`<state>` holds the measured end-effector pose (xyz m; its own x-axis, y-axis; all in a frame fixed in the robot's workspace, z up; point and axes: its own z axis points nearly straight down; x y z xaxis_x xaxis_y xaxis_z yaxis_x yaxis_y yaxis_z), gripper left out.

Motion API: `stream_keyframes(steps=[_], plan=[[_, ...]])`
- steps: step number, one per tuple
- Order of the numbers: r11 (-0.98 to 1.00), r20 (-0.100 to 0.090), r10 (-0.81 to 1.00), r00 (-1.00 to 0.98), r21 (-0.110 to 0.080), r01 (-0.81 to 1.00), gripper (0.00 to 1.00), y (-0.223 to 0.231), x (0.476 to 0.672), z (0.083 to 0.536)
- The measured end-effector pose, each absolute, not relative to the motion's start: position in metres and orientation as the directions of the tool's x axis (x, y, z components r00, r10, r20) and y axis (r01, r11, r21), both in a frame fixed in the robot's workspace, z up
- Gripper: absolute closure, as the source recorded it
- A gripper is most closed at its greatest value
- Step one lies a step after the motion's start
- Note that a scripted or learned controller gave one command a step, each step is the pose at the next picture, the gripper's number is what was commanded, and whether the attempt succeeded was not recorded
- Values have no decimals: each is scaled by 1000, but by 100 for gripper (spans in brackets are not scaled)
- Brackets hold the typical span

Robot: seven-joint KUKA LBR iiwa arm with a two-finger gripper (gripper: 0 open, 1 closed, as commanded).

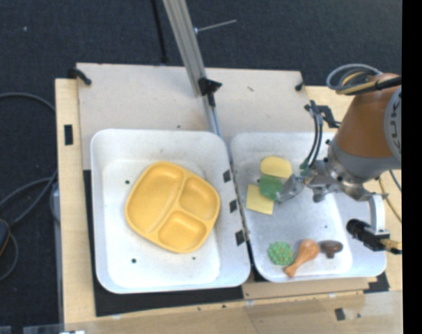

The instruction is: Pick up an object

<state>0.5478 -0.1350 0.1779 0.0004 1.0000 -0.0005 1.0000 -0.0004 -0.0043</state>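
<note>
Drumstick (302, 255) — tool (289, 190) tips indistinct

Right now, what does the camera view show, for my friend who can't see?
A robot arm's gripper reaches into the right bin, beside green and yellow toys. A yellow tray sits in the left bin.

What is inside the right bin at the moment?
The right bin holds a yellow block, a green piece, a yellow square, a green broccoli and a drumstick. The arm hides part of the floor.
</note>
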Motion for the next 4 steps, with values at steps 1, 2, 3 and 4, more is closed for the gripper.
stream_keyframes(steps=[1,2,3,4], plan=[[-1,-1,1000,1,-5,1000,0,-138,549,115],[-2,-1,1000,2,-1,1000,0,-139,549,100],[-5,-1,1000,5,4,1000,100,-140,551,112],[3,-2,1000,-3,7,1000,100,-133,556,161]])
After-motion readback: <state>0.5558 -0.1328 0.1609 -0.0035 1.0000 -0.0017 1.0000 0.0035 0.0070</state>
